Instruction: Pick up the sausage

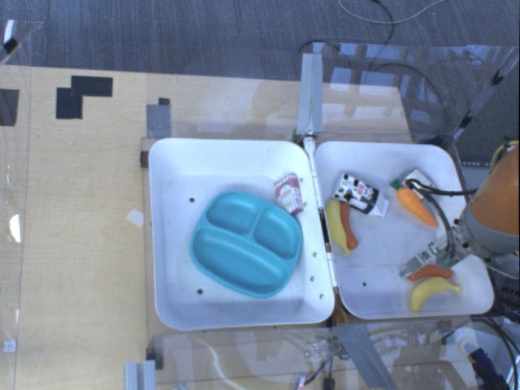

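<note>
Two white bins sit side by side on a pale wooden bench (81, 218); all places below are given relative to the right bin (382, 295). Nearest the camera, inside its front right corner, lies a yellow banana (432, 292), with a short orange-red sausage (428, 273) touching it just behind. The gripper (421, 262) is directly over that sausage's left end, low and close; whether it grips or is released cannot be told. Along the bin's left wall lie a second banana (335, 227) and a second red sausage (348, 228), side by side, well apart from the gripper. Farther back are a black-and-white carton (358, 193) and a carrot (418, 205). Left of the bin, the left bin (175, 242) holds a blue divided plate (246, 242) and a small red packet (289, 193). Beyond lies grey carpet (203, 23) with a thin cable (382, 10).
</note>
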Robot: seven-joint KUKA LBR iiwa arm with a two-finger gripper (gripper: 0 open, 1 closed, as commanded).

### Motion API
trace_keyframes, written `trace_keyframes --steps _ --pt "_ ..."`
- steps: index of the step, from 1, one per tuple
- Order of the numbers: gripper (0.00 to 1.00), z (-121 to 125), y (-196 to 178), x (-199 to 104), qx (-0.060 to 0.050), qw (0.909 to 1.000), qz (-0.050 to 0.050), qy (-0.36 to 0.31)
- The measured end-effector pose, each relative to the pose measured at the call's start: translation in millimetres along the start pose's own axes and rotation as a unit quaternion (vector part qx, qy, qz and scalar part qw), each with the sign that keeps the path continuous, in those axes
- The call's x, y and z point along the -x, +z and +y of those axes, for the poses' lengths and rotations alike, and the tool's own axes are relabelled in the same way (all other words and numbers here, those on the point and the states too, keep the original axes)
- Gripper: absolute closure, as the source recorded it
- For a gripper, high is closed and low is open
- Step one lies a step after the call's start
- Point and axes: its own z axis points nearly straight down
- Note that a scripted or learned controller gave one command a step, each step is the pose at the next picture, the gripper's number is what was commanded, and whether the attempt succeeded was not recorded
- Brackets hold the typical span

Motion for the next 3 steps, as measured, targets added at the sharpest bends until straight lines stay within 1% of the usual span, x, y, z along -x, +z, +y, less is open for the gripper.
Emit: trace_keyframes --steps 1,2,3 --pt "1.00 3 -12 0 0.003 1.0000 -0.001 0.000" --pt "1.00 62 -100 -111 -0.001 0.9986 0.003 -0.054" --pt "1.00 152 -141 -184 -0.001 0.9916 0.005 -0.129"
